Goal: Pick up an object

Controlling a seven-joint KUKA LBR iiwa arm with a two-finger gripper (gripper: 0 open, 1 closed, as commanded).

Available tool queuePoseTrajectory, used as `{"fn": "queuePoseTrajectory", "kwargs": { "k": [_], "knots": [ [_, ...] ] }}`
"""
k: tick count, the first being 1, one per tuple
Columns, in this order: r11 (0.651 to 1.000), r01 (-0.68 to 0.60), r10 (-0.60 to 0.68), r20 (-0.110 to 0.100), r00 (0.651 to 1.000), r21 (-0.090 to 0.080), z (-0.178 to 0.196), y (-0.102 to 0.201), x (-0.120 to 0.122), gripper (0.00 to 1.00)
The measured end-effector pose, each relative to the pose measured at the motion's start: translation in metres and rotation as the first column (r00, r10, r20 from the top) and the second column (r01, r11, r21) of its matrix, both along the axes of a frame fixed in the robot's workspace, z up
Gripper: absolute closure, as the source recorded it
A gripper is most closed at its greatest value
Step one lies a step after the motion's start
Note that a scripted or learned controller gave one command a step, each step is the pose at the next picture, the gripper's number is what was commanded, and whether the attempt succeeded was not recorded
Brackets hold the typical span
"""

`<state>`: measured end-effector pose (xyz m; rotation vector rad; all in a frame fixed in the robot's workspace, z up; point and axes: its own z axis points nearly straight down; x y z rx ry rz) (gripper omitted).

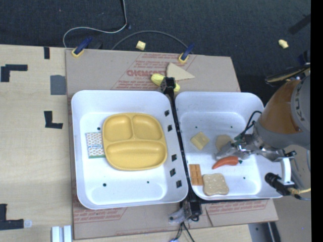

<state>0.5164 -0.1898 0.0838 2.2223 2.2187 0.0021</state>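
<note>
The right bin (pixel 217 102) holds several toy foods: a pale yellow cube (pixel 200 140), a tan lump (pixel 222 142), a red-orange pepper-like piece (pixel 225 162), a slice of toast (pixel 215 184) and an orange strip (pixel 195 174). My gripper (pixel 238 150) reaches in from the right and sits low in this bin. Its tip is just right of the tan lump and just above the red-orange piece's right end. The wrist hides whether anything is held.
The left bin (pixel 81 135) carries a yellow divided plate (pixel 135 140) with a small patterned card (pixel 94 144) beside it. A black divider clip (pixel 170 87) sits between the bins. The grey and orange arm (pixel 282 117) overhangs the right bin's right wall.
</note>
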Motion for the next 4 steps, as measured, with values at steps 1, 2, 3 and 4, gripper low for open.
{"fn": "queuePoseTrajectory", "kwargs": {
  "k": [1, 2, 3, 4],
  "knots": [
    [1.000, -0.005, 0.005, 0.005, 1.000, -0.006, 0.003, 0.055, 0.025, 0.00],
    [1.000, 0.006, -0.006, -0.001, 1.000, -0.004, 0.063, -0.015, -0.034, 0.00],
    [1.000, -0.004, 0.004, -0.001, 1.000, -0.004, -0.001, 0.034, -0.005, 0.00],
    [1.000, -0.001, 0.001, 0.005, 1.000, -0.007, 0.013, 0.031, -0.004, 1.00]
  ]
}}
